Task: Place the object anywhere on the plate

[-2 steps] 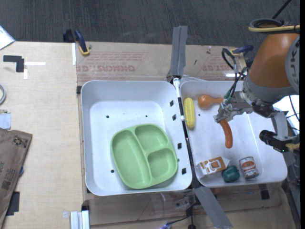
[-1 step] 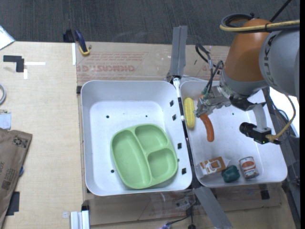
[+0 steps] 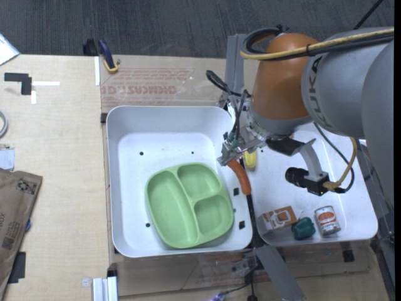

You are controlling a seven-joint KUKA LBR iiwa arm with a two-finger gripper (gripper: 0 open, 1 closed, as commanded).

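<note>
A green divided plate [image 3: 188, 204] lies in the left white bin [image 3: 125, 168], toward its front right. My gripper [image 3: 230, 154] hangs over the wall between the two bins, just past the plate's right rim. A long orange object [image 3: 240, 177], shaped like a carrot, hangs slanting from the fingertips with its upper end pinched between them. Its lower end points down at the divider. A small yellow piece [image 3: 250, 160] shows right beside the gripper, partly hidden by it.
The right bin [image 3: 357, 187] holds a small brown-and-white carton [image 3: 279, 218], a green object [image 3: 304, 228] and a can [image 3: 327, 221] along its front edge. The grey arm and its orange band cover that bin's back. Cardboard lies behind the bins.
</note>
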